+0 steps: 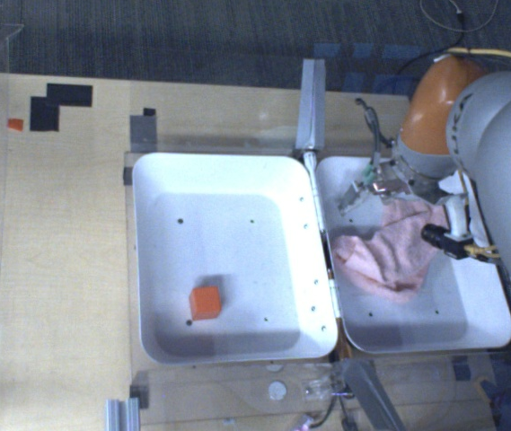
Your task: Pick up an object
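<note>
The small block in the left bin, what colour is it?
Orange. The block shows best in the camera view, near the left bin's front.

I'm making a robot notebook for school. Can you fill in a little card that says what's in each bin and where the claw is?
left bin: one orange block, near the front
right bin: a crumpled pink cloth
claw: over the right bin's back corner, at the cloth's upper edge
claw holding something: cannot tell
arm: grey with an orange band, reaching in from the right
</note>
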Action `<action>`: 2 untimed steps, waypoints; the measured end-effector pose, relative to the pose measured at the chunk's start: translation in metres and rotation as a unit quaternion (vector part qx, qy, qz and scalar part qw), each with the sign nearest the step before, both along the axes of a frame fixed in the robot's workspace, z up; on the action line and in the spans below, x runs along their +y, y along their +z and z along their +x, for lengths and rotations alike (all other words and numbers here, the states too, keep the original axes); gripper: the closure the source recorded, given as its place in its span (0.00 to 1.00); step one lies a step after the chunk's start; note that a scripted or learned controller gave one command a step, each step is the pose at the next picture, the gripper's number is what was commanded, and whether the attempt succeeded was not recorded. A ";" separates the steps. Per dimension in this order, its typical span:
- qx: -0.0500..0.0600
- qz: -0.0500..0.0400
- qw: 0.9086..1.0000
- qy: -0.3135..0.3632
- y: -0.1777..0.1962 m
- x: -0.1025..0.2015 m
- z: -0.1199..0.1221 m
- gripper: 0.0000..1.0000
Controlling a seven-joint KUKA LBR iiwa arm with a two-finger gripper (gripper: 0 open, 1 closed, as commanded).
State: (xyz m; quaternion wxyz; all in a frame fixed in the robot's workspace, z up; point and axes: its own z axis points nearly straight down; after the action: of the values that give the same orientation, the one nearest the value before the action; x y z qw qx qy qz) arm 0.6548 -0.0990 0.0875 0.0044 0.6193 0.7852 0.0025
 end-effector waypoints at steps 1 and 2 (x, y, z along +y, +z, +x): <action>0.000 0.001 0.994 -0.108 0.053 -0.031 0.016 0.00; -0.001 0.000 0.996 -0.090 0.002 -0.049 -0.031 0.00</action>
State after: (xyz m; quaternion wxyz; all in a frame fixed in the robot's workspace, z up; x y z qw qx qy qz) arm 0.6239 -0.1484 0.0894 0.0051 0.6875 0.7262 0.0030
